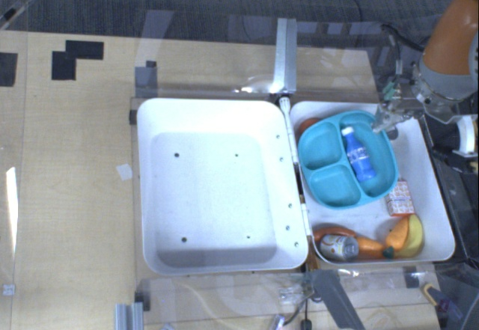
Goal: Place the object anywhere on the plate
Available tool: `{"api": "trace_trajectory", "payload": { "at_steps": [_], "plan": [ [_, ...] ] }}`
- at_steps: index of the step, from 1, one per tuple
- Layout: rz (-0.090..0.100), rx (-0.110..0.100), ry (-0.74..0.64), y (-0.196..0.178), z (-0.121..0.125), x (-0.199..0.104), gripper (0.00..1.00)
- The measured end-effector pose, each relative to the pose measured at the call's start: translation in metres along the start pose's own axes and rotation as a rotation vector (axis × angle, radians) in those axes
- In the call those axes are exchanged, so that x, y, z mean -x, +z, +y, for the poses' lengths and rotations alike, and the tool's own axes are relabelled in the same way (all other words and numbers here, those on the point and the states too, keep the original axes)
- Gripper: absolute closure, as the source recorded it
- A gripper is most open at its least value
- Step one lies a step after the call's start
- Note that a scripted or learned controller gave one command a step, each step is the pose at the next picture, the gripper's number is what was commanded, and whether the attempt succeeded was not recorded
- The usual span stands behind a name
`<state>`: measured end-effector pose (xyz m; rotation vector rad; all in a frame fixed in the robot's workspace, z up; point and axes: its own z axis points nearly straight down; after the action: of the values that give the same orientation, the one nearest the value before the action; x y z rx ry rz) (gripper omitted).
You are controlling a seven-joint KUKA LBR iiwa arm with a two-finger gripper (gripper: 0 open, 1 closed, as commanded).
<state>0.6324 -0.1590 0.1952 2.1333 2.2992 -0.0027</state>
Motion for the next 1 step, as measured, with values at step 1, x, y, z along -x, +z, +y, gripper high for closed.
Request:
{"api": "trace_trajectory", "payload": {
  "at_steps": [1],
  "plan": [
    [0.004, -0.001, 0.059, 0.0026, -0.0041, 0.0262, 1.00]
  ]
}}
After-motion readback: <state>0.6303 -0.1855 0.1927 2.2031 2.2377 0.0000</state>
